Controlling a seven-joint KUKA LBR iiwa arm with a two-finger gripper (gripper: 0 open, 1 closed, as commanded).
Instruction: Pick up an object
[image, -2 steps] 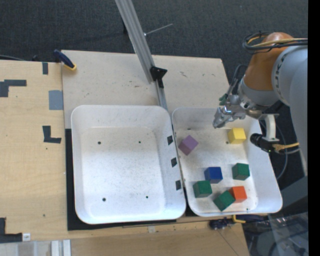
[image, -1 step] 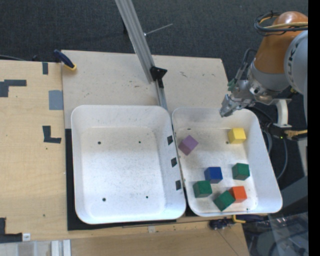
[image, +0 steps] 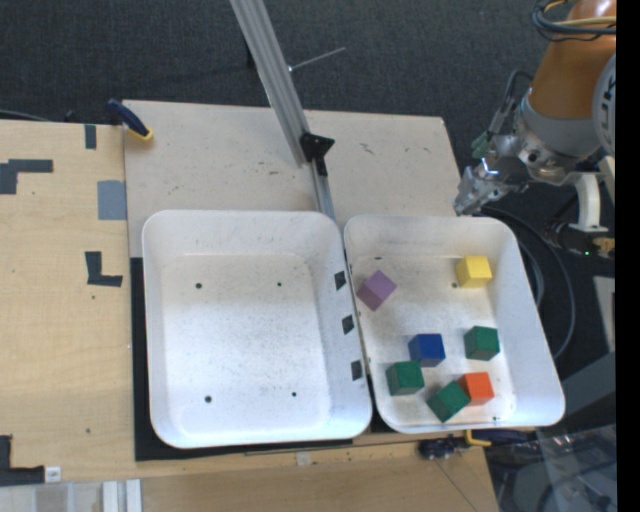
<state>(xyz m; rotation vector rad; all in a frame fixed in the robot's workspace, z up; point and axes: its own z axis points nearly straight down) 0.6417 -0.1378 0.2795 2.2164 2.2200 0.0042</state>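
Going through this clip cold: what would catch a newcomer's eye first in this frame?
Probably the cluster of coloured cubes in the right bin: a yellow cube near its far right corner, a purple cube by the left wall, and a blue cube, three green cubes and an orange cube grouped toward the near side. Next, the gripper hanging over the bench just beyond the bin's far rim.

A robotics lab: 2 white bins (image: 240, 228) on a taped plywood bench (image: 60, 250), loose cables.
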